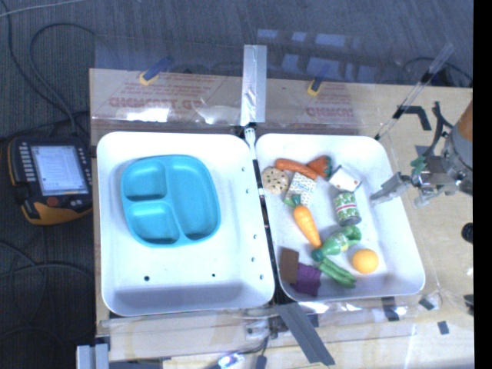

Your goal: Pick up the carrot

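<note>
The carrot (306, 224) is orange with a green top and lies at a slant in the middle of the right bin (400, 237), tip toward the front. My gripper (405, 194) hangs over the bin's right rim, well to the right of the carrot and apart from it. It stands open with nothing between its fingers; one finger (384, 190) points left over the bin's inside.
Around the carrot lie a long orange-red vegetable (294, 167), a cookie (272, 179), a small can (347, 207), a white block (344, 179), green vegetables (336, 246), an orange (365, 260) and a purple piece (307, 279). The left bin (115, 283) holds a blue divided plate (169, 198).
</note>
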Controlling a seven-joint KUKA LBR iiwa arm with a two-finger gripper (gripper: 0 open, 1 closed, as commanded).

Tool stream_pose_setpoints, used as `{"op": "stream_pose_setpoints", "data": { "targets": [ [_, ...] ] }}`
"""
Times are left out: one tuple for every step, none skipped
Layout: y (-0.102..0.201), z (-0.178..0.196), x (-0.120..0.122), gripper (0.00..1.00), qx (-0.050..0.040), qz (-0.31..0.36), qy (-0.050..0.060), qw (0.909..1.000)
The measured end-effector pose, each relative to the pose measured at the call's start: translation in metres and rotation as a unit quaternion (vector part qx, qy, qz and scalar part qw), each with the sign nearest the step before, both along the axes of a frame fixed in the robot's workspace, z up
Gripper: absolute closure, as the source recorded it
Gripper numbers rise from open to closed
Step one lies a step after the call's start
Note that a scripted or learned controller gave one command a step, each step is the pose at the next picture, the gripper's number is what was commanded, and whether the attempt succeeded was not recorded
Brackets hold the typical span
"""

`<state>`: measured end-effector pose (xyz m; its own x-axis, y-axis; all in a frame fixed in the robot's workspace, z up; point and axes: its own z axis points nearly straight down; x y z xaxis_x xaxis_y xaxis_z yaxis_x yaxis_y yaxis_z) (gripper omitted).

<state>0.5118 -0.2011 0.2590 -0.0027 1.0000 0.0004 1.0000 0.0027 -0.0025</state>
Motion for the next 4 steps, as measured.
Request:
{"op": "stream_pose_setpoints", "data": {
  "targets": [
    [0.049,-0.073,0.041,0.00,0.0003,0.066,0.000,0.9978],
    [0.095,-0.167,0.025,0.00,-0.0015,0.107,-0.005,0.9943],
    [0.096,-0.157,0.026,1.00,-0.0006,0.106,-0.006,0.9943],
    [0.123,-0.076,0.078,1.00,-0.0013,0.077,0.000,0.9971]
  ]
}}
